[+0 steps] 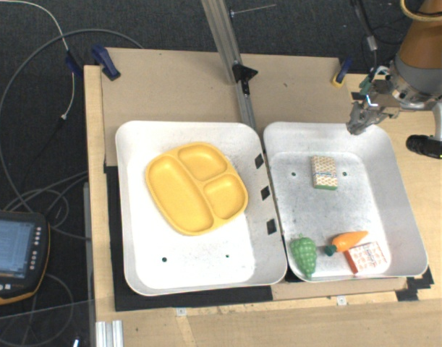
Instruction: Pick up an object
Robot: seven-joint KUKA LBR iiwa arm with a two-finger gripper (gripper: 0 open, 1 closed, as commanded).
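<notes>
From the fixed camera above, a tan wooden worktop carries two shallow white plastic bins set side by side, their inner edges touching along a row of black clips. The left bin holds a yellow plastic plate with three compartments, lying at a slant in the bin's upper middle. The right bin holds four small things: a pale patterned rectangular box near the bin's upper middle, well apart from the others; a green knobbly toy vegetable at the near left corner, against the bin's wall; an orange toy carrot with a dark green stalk just to its right; and a red and white printed packet touching or nearly touching the carrot on its lower right. The grey arm with its orange band comes in from the right, and its jaws hang over the far right corner of the right bin, near the rim, well apart from all four things. They are small and dark against the bin, and whether they are open or closed cannot be told; nothing is seen between them. A grey metal post rises at the far side between the bins. Off the worktop to the left, on the dark floor, lies a handheld control pendant with a lit screen among thin cables.
</notes>
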